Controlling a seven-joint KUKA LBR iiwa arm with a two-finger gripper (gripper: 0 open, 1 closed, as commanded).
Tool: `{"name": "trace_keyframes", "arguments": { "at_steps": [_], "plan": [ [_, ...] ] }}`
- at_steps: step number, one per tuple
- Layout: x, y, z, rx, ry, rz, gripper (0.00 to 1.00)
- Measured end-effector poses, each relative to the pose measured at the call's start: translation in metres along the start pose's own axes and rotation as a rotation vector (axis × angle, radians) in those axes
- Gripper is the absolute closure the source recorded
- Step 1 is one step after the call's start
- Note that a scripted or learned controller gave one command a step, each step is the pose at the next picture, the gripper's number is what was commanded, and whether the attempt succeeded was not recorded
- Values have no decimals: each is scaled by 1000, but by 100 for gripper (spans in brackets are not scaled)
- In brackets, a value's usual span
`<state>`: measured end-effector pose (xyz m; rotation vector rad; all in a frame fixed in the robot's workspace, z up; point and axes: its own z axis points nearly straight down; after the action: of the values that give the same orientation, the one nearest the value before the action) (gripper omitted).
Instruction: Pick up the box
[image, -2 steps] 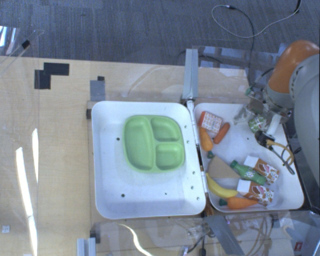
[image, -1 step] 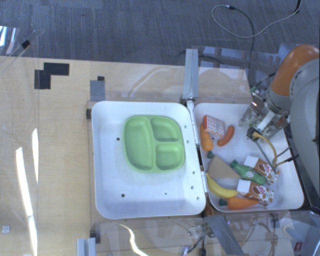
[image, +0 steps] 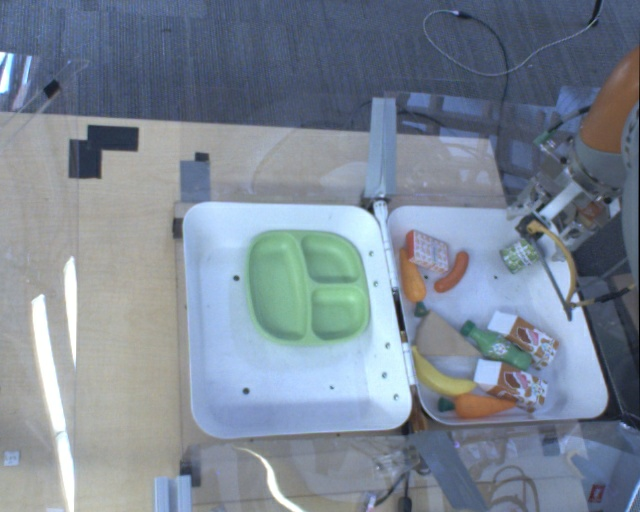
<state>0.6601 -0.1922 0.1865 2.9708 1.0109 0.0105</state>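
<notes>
hand (image: 545, 222) at right bin's (image: 590, 395) top right corner, finger state cannot tell. target box (image: 428, 249) lies upper left, beside sausage (image: 451, 270). approach from above, straddle box's short sides, avoid carrot (image: 411, 278).

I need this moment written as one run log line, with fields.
stage: approach | gripper: over right white bin, upper right corner, at small green-white can | red-white patterned box: lying upper left of same bin, not held | status: not yet picked

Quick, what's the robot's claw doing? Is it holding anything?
Gripper: it hangs over the top right corner of the right bin, close to a small green and white thing. Whether it is open, shut or holding that thing cannot be told.
</notes>
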Motion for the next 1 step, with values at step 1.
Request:
{"name": "trace_keyframes", "arguments": {
  "at_steps": [1],
  "plan": [
    [13, -16, 91, 5, -4, -24, 0]
  ]
}}
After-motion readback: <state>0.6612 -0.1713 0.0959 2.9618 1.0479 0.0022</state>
